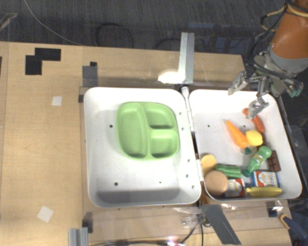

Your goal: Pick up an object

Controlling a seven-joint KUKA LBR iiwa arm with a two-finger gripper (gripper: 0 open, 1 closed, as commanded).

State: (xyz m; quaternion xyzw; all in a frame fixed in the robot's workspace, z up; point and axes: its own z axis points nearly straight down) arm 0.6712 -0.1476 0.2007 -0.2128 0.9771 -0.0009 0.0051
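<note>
Camera view shows you the metal two-finger gripper (249, 92) spread wide and holding nothing, above the right shallow white bin's (215, 109) far end. The orange plastic carrot (236, 133) lies just below it, beside a yellow plastic lemon (254, 137).

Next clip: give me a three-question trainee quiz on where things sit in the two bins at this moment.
1. True or false: the green divided tray lies in the left bin.
2. Multiple choice: the tool is over which part of the right bin? A) its far right corner B) its near left corner C) its middle
3. Fill in: the yellow banana lies along the right bin's ____ edge.

Key: 1 true; 2 A; 3 near. The carrot and the rest of the toy food crowd the right bin's near right part.
</note>
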